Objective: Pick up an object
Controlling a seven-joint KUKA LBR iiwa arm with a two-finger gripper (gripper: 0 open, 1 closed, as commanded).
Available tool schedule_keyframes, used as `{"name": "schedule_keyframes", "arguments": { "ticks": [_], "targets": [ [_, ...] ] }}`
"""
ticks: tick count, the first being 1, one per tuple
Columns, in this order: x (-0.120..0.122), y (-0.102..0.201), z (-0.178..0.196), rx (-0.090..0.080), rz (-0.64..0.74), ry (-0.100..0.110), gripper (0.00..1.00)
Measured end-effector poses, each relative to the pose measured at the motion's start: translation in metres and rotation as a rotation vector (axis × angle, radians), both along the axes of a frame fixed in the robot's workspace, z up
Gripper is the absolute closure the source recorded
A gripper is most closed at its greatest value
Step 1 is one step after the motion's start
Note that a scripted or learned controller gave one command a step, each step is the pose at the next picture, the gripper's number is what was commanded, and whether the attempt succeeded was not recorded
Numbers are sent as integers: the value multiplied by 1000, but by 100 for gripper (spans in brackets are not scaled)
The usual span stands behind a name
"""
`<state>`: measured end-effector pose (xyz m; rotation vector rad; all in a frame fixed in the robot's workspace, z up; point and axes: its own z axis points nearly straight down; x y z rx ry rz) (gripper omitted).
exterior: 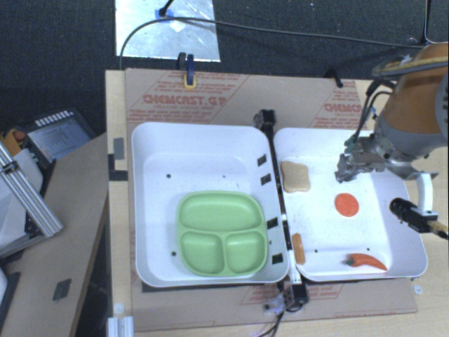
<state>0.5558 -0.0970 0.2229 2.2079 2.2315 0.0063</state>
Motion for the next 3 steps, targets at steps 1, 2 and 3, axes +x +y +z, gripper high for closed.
{"name": "schedule_keyframes", "arguments": {
  "ticks": [1,2,3],
  "targets": [
    [13,45,-5,0,-2,2,100],
    [32,88,4,1,-2,0,100],
    [57,133,-3,1,-1,2,100]
  ]
}}
